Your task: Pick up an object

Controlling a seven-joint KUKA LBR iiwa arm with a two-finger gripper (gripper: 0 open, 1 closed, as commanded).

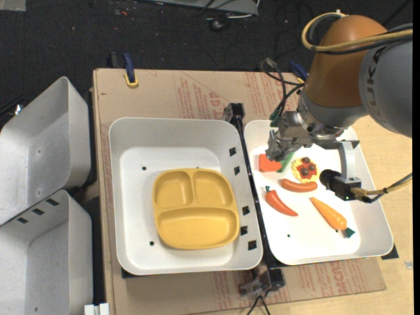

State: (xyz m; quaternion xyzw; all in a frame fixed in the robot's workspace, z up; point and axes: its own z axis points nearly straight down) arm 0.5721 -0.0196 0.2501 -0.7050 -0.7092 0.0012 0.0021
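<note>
The jaws hang low in the right bin (374,241), right over a small orange block (268,163) with a green piece beside it. I cannot tell if the jaws are wide or narrow. The toys lie loose and apart, so each is easy to grab: a red sausage (298,186), a red pepper (281,202), a carrot (328,214). The yellow tray (195,209) sits in the left bin (125,176). The table (177,90) has faint red print, too pale to read.
</note>
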